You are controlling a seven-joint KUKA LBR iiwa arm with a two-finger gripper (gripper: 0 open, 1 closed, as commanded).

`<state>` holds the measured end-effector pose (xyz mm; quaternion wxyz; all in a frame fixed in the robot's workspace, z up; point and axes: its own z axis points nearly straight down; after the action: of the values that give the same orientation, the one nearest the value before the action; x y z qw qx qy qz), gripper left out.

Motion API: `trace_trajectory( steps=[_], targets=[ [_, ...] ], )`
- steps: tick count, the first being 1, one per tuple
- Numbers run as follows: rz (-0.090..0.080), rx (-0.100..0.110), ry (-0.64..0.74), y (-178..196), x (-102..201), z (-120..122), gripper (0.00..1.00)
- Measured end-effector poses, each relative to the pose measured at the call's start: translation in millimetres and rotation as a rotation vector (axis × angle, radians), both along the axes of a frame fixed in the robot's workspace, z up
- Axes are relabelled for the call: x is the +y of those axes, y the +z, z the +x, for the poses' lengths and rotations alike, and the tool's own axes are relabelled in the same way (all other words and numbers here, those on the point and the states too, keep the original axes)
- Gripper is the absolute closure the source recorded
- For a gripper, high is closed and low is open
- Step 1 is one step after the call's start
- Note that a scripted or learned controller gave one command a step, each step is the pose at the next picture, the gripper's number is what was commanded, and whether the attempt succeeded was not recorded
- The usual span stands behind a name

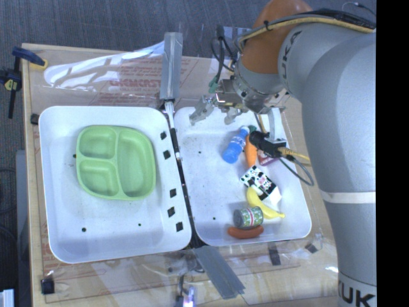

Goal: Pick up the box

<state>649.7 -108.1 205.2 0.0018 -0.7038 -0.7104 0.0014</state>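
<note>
The big grey KUKA arm (332, 139) with its orange band is filling the right side of the camera view and reaching in over the far edge of the right-hand shallow white bin (211, 190), its lower body running out of the frame. The left-hand shallow white bin (57, 222) is sitting well to the left of the gripper and is carrying a pale green plastic plate with three compartments (116, 162). The two-finger metal gripper (213, 109) is hovering at the far left corner of the right bin with its fingers spread apart and nothing between them. The small box with a black-and-white cow-patch pattern (259, 181) is lying tilted on the bin floor well nearer the camera than the gripper and to its right, apart from it; one corner is touching a yellow banana (265, 206) just below it. Between the gripper and the box, a blue plastic bottle (234, 146) is lying on its side beside an orange carrot-shaped toy (252, 155), which dark cables from the wrist are partly covering. Nearest the camera, a small green-labelled tin can (248, 217) is resting against a reddish-brown sausage-shaped toy (245, 232) whose upper edge the can is hiding.
</note>
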Motion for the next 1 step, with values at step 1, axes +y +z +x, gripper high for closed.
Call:
trace_trajectory(
  steps=[1],
  targets=[
    [-0.005, -0.025, -0.018, -93.0, -59.9, -46.3, 0.00]
  ],
)
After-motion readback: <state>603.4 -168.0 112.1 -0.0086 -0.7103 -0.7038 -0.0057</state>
